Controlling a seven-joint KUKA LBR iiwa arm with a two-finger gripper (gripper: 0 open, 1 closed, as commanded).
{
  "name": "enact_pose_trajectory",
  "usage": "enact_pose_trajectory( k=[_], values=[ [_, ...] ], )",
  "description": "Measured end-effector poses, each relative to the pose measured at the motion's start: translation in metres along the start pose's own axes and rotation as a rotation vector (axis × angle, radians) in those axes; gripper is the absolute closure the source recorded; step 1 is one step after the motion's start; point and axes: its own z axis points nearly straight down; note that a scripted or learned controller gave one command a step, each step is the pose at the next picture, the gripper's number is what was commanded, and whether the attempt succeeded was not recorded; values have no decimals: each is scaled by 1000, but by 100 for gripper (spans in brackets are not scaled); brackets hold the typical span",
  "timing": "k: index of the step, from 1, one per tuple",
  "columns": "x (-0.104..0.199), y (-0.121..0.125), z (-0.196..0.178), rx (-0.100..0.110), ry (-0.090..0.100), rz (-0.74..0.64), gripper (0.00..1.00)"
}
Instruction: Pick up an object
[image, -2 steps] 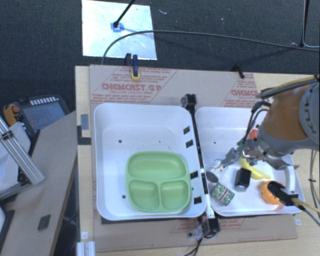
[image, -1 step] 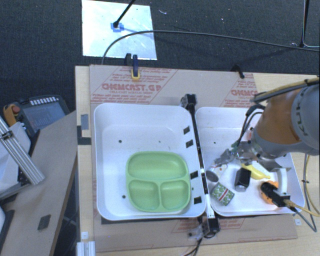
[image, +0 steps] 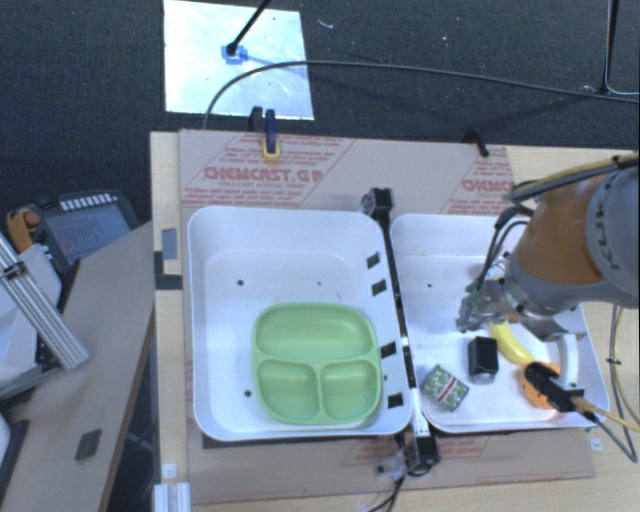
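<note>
Fingers (image: 472, 312), whose spread I cannot tell, hover at ten o'clock of the banana (image: 513, 346), likely lining up a grab.

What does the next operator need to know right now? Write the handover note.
Gripper: low over the right bin, nothing seen held.
Things: right bin holds a banana, a black block and a small green box; the left bin holds a green divided plate.
Done: no pick visible.
Left: grasp one object and lift it.
</note>
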Motion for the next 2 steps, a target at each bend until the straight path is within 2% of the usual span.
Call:
enact_pose_trajectory(
  k=[1, 2],
  values=[
    [0, -3, -45, 10, -4, 0, 100],
    [-1, 0, -99, 8, -4, -1, 100]
  ],
)
